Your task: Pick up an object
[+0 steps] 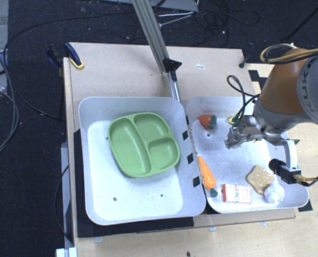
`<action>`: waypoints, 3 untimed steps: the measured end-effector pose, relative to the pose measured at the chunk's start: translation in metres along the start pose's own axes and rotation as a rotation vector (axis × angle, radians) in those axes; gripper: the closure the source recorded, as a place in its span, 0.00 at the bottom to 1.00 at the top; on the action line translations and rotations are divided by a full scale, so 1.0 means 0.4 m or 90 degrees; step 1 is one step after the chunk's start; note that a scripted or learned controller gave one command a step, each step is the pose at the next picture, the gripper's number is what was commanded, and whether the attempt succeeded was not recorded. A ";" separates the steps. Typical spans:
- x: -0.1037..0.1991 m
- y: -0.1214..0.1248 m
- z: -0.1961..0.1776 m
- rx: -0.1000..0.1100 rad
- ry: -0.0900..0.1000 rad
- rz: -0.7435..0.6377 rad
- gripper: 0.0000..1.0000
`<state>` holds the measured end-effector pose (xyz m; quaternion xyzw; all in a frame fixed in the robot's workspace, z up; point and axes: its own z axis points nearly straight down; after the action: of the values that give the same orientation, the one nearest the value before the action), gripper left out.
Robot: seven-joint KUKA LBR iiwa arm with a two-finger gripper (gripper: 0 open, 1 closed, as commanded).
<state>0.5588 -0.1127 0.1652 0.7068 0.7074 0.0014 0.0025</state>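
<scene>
My gripper (234, 140) hangs low over the middle of the right bin (223, 101), above bare bin floor. A small red and green toy (207, 121) lies up and to its left, apart from it. An orange carrot (206, 173) lies along the bin's left wall. Near the front edge sits a red and white box (237, 193). A tan bread-like piece (259, 179) rests to the box's right, with a small white lump (274, 195) beside it. Nothing shows in the gripper's grasp.
The left bin (95, 197) holds a green divided plate (144, 143). A metal pole (153, 28) slants down to the bench between the bins. The grey and orange arm (290, 90) covers the right bin's far right corner.
</scene>
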 end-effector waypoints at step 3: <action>0.103 -0.027 -0.223 0.005 0.001 -0.003 1.00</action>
<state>0.5476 -0.0715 0.2542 0.7054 0.7088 -0.0007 -0.0012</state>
